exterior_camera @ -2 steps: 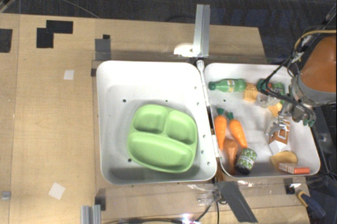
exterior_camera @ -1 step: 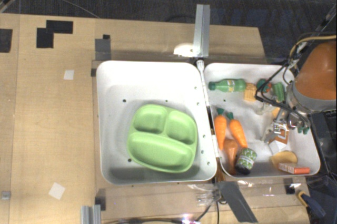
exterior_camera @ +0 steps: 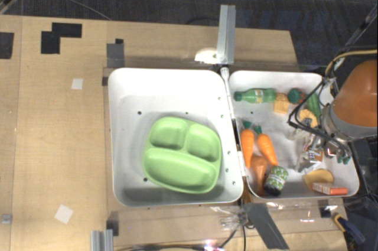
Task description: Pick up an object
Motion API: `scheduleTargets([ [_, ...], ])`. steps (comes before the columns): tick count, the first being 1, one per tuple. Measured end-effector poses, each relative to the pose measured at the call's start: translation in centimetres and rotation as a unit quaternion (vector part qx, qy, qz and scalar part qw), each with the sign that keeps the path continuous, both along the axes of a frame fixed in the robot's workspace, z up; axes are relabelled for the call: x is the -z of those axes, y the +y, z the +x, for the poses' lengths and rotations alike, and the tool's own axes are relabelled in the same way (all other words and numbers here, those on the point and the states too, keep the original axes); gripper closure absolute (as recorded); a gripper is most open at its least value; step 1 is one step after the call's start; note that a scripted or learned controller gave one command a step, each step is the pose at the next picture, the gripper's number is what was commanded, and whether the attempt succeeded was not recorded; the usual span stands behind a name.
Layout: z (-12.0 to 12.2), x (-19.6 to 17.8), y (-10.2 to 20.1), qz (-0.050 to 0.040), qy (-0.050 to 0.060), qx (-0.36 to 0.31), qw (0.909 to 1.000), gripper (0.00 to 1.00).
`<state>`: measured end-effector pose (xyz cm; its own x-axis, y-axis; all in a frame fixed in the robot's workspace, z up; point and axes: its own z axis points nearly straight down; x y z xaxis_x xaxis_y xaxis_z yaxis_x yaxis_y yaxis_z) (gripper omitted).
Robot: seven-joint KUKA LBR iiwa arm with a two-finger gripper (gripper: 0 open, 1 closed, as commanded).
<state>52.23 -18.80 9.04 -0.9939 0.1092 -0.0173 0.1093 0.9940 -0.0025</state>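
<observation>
While pincer hovers near right bin rim, carrots apart

- Left bin: a green divided tray.
- Right bin: a green bottle near the far wall, two carrots, a dark can.
- The gripper hangs low over the right bin's right side.

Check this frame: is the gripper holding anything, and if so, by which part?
Cannot be told. The gripper hangs low over the right bin near the carrots, but nothing is clearly visible in its grasp.
</observation>
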Motion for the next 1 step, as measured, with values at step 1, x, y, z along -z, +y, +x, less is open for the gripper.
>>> scheduleTargets([
  [1, 1.23, -0.05, 4.70, -0.0009, -0.001, -0.067, 0.9978, 0.00],
])
